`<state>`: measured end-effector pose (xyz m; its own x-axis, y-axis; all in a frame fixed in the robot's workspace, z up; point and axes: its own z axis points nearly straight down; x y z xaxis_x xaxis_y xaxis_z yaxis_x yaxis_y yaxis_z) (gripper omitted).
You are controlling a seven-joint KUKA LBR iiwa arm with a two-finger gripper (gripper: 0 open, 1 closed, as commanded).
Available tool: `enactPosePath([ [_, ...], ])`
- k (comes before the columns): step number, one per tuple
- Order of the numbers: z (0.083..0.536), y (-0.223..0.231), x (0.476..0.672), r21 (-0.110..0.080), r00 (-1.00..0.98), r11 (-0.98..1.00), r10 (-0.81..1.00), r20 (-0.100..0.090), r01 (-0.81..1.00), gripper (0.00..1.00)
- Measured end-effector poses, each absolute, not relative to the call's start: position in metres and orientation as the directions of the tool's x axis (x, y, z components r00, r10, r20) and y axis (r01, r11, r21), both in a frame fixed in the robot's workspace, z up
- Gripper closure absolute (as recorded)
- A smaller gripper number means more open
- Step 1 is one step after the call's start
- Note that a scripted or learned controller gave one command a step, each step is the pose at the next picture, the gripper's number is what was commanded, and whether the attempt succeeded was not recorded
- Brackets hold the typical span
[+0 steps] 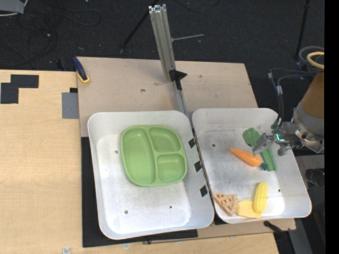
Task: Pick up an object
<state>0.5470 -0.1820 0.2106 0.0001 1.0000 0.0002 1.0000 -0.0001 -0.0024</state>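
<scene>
- Left white bin (pixel 106 205) bears a green divided plate (pixel 154 155)
- Right white bin (pixel 222 136) holds the toys; the gripper (pixel 276 139) hangs by its right rim, jaw state I cannot tell
- Carrot (pixel 246 157) (orange, tapered, lying mid-bin): descend centred, closing across its narrow width
- Corn (pixel 260 197) lies nearer the front
</scene>
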Motion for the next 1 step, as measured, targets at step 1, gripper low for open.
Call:
enactPosePath([
  [1,0.2111,-0.1821,0.5473,-0.001,0.0,0.0,1.0,0.0,1.0,0.0],
])
